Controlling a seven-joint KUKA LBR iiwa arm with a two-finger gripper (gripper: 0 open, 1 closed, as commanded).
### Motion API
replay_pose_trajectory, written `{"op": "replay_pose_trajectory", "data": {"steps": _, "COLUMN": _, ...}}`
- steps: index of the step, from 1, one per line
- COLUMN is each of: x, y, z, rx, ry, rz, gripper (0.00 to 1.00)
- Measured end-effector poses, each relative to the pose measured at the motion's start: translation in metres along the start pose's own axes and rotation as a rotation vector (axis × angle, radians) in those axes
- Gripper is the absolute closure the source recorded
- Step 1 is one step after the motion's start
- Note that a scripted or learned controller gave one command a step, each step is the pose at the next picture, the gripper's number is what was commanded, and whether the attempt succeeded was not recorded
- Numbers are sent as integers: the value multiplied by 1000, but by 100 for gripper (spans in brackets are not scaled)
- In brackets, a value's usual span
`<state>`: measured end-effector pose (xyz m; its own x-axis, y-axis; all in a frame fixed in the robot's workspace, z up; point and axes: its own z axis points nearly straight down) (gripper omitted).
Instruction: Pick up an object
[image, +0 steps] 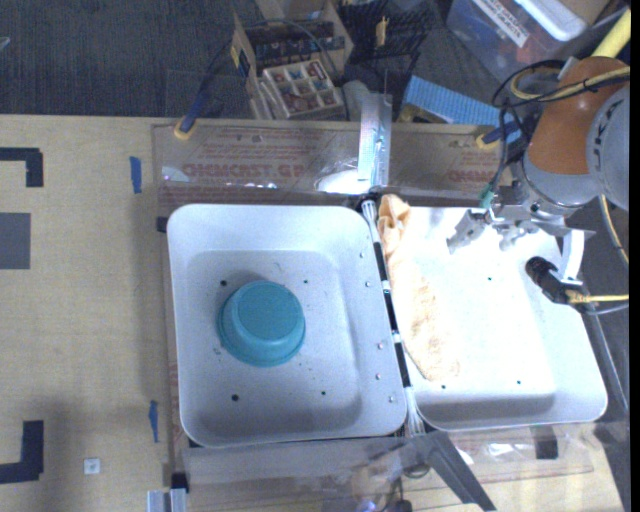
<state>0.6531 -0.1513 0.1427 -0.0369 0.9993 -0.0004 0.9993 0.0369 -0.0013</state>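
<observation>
A grey metal strut (455, 478) is crossing the bottom edge of the view at about 6 o'clock, lying nearest the camera, just below the seam where the two white bins are meeting. Above it, the left bin (200, 240) is holding a teal bowl (262, 322), sitting mouth-down a little toward 8 o'clock from that bin's middle, well apart from every wall. The right bin (520, 390) is carrying a yellow-tan cloth (412, 300), which is draping along its left wall from 11 o'clock down toward 7 o'clock, its upper end bunching at the corner by the divider.

Nothing is standing between the bowl and open air; the cloth is pressing against the shared wall. The bins are resting on a pale wooden bench (80, 330) marked with black squares and short blue tape strips (135, 174). Behind the bins, at 12 o'clock, clear plastic sheeting (260, 165) is lining the back, and beyond it a box of small items (295, 85) and other clutter are lying on dark carpet.

The arm (580, 130) is reaching in from 2 o'clock, its orange band showing above the wrist. The gripper (482, 230) is hovering over the right bin's far right corner, pointing toward 9 o'clock; its fingers are spreading apart with nothing between them, well clear of cloth and bowl.
</observation>
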Motion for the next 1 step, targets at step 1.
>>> {"op": "replay_pose_trajectory", "data": {"steps": 1, "x": -1, "y": -26, "z": 43, "rx": -1, "ry": 1, "rz": -247, "gripper": 0}}
